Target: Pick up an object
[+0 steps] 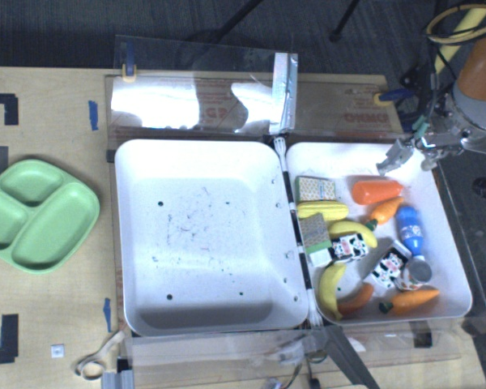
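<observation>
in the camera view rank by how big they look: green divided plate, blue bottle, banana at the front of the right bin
1. green divided plate, clearly largest
2. banana
3. blue bottle
Banana and bottle look close in size; the banana is partly covered, so that order is unsure.

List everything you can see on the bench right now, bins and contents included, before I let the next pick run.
Bins: 2, white, side by side; left, right.
Carrots: 3, orange, right bin.
Bananas: 2, yellow, right bin.
Bottle: 1, blue, right bin.
Corn cob: 1, yellow, right bin.
Cow toys: 2, black-and-white, right bin.
Sponges: 2, greenish, right bin's left side.
Divided plate: 1, green, bench left.
Clear panel: 1, behind left bin.
Gripper: 1, grey, above right bin's far right corner.
</observation>
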`<state>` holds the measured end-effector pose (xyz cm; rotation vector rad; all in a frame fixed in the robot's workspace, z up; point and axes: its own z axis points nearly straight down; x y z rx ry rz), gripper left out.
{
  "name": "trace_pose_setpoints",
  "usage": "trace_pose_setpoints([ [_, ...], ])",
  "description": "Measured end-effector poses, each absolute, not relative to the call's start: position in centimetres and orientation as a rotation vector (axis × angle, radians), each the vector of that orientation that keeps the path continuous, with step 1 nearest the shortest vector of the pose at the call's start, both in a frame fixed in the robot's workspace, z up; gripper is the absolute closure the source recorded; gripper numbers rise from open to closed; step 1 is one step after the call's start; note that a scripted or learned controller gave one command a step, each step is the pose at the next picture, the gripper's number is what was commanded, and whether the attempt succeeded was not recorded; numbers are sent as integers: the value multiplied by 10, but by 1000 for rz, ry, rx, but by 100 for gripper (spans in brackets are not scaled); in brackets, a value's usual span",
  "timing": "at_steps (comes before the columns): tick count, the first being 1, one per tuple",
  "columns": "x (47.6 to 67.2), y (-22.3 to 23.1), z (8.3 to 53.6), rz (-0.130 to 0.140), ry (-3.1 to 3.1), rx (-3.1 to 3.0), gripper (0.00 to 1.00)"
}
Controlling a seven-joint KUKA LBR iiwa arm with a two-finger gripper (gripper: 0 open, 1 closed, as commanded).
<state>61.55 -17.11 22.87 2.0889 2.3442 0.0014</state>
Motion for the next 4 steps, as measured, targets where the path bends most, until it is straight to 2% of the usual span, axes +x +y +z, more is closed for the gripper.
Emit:
trace_pose_setpoints([
  [1,596,-156,257,1,1934,2473,0],
  [2,613,-182,114,1,2023,2406,0],
  [3,614,-198,87,11,2090,2349,0],
  [4,615,-199,98,9,2086,2346,100],
])
